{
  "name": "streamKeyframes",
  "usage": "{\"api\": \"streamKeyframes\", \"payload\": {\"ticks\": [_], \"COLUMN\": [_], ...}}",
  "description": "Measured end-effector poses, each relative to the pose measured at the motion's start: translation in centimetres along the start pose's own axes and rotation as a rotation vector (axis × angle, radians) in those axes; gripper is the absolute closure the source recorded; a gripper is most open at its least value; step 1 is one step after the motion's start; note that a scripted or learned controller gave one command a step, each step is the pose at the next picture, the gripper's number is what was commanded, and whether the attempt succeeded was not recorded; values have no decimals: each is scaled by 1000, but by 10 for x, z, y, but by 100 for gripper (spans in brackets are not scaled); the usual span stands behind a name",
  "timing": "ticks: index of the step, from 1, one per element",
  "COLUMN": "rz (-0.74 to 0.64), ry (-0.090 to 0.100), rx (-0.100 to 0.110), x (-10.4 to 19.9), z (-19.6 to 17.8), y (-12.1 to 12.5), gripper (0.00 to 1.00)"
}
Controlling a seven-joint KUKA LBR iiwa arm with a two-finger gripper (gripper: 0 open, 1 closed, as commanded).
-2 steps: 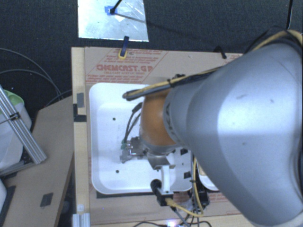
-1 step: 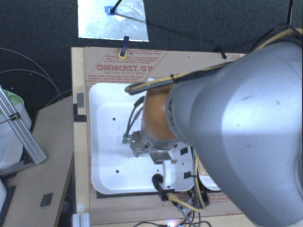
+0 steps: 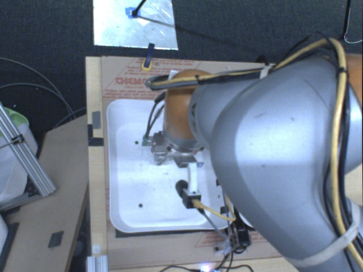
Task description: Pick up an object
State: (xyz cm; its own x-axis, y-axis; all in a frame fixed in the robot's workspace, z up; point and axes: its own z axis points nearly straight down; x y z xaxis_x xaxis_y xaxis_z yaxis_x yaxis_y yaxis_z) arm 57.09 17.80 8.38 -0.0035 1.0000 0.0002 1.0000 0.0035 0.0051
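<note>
My gripper (image 3: 161, 155) hangs low over the middle of the left white bin (image 3: 122, 169), below the orange wrist band (image 3: 178, 115). The wrist's metal body covers the gripper from above. I can make out no loose object on the bin floor that shows, just two small dark dots (image 3: 136, 143) (image 3: 140, 204). The big grey arm (image 3: 283, 152) hides the right bin and the left bin's right side.
The bins rest on a cardboard sheet (image 3: 122, 78). A shiny foil sheet (image 3: 133, 13) lies beyond it on the dark floor, and a blue and yellow tool (image 3: 148, 56) sits at the cardboard's far edge. An aluminium frame (image 3: 22, 152) stands at the left.
</note>
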Motion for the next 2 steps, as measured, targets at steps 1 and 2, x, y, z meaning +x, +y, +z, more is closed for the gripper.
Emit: {"api": "streamKeyframes", "payload": {"ticks": [1,2], "rz": [2,4], "ry": [1,2], "rx": [9,4], "x": [0,0], "z": [-1,-12], "y": [-81,-77], "gripper": [100,100]}}
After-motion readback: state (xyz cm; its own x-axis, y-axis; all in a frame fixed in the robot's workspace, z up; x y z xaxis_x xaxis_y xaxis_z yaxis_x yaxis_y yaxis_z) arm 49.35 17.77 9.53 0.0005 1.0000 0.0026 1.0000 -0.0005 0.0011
